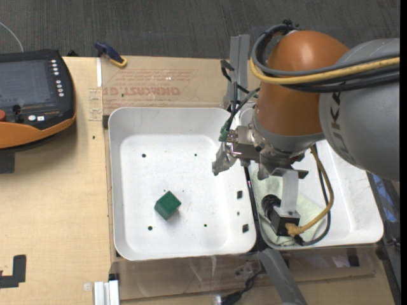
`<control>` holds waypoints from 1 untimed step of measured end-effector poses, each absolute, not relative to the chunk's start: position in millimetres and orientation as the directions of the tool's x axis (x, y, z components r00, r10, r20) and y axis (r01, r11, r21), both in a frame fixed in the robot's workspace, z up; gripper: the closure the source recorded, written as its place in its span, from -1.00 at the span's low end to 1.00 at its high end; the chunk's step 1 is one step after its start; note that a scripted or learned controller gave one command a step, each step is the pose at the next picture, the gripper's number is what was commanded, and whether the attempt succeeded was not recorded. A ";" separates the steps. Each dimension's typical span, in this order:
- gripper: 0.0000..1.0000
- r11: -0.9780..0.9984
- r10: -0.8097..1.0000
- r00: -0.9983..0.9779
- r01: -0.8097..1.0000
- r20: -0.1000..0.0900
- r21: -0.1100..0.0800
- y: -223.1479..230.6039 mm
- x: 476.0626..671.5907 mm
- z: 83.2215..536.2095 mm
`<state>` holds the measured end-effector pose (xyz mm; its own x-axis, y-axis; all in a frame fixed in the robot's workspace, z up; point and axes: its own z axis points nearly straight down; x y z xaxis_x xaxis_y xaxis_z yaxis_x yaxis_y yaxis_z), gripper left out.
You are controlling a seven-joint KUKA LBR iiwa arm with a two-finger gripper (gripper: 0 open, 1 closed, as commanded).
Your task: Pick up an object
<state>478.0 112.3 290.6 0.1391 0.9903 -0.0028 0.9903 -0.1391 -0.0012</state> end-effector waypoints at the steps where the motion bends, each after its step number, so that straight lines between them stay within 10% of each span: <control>1: -1.00 -0.056 0.998 0.056 0.998 -0.003 -0.005 158.8 476.5 164.5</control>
